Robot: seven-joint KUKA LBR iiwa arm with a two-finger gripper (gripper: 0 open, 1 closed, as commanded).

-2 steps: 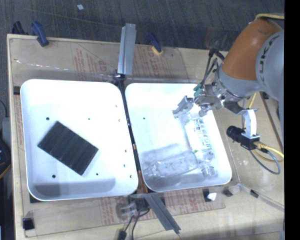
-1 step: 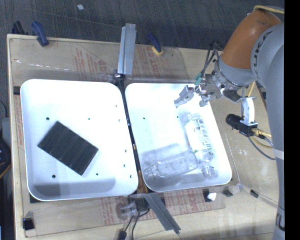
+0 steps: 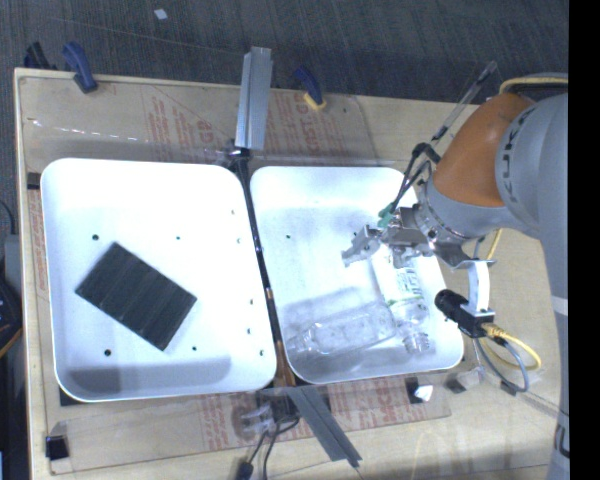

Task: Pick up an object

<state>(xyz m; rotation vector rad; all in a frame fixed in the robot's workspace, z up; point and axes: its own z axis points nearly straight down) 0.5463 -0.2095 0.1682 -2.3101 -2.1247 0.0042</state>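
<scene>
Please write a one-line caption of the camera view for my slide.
Grey arm's gripper over right white bin holding clear plastic bottles; dark ribbed rectangular pad in left bin.

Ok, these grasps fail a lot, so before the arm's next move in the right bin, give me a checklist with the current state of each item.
1. Target in reach: ok. Clear plastic bottles lie in the right bin, near its front.
2. Gripper over the right bin: ok, it hangs above the bin floor, behind the bottles.
3. Object between the fingers: cannot tell, the view is too blurred there.
4. Gripper lined up over a bottle: not ok, it sits off toward the bin's middle.
5. Bottle outlines readable: not ok, they are transparent and overlap.
6. Other bin undisturbed: ok. The dark ridged rectangular pad lies flat in the left bin.
</scene>
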